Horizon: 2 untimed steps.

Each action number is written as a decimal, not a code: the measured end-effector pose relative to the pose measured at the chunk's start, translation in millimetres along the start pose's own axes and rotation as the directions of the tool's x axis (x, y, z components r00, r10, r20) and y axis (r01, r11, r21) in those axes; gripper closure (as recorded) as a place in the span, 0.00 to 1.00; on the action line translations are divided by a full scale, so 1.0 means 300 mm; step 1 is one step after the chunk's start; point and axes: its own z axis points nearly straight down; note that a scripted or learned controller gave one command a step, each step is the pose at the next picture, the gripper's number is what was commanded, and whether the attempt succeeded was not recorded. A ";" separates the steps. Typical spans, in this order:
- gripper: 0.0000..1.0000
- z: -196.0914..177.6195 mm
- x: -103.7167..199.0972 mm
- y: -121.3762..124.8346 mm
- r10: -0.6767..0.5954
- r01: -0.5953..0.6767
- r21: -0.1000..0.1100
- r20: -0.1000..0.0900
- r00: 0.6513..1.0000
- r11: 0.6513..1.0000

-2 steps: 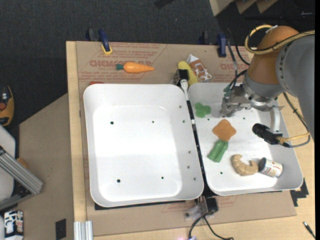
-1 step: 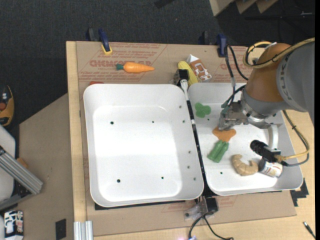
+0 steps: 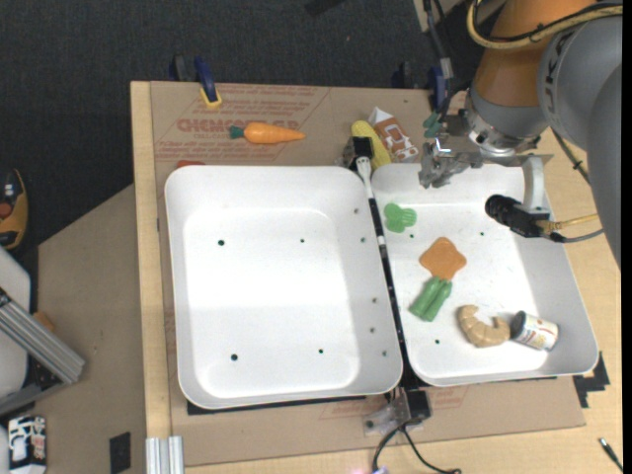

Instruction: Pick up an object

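Five loose items lay in the right bin [image 3: 568,294] at inspection, all on the near side of the gripper [image 3: 435,171], which hung over that bin's far edge with nothing between its fingers. Whether those fingers stood wide or narrow, you could not have told from this angle.

Nearest below the gripper, slightly to its left as the camera sees it, was one pale green piece [image 3: 399,217]. Further toward the camera lay one orange piece [image 3: 442,258], touching one dark green pod [image 3: 431,298]. Well beyond those, at the bin's near edge, one tan croissant-shaped toy [image 3: 480,326] lay against one small bottle [image 3: 531,332].

You were advised, as a judgement only, to go for the pale green piece: it stood apart from its neighbours and called for the shortest move. Descend squarely over its middle and close fully before lifting. The touching pairs risked a double or glancing grip.

Left of the gripper sat one left bin [image 3: 188,265]. Outside the bins, one carrot [image 3: 267,133] and one cluster of toys [image 3: 380,141] rested on the board.
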 end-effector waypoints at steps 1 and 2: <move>1.00 -0.159 0.193 0.060 0.001 -0.001 0.007 0.000 1.000 1.000; 1.00 -0.261 0.543 0.058 -0.003 0.004 0.010 -0.005 1.000 1.000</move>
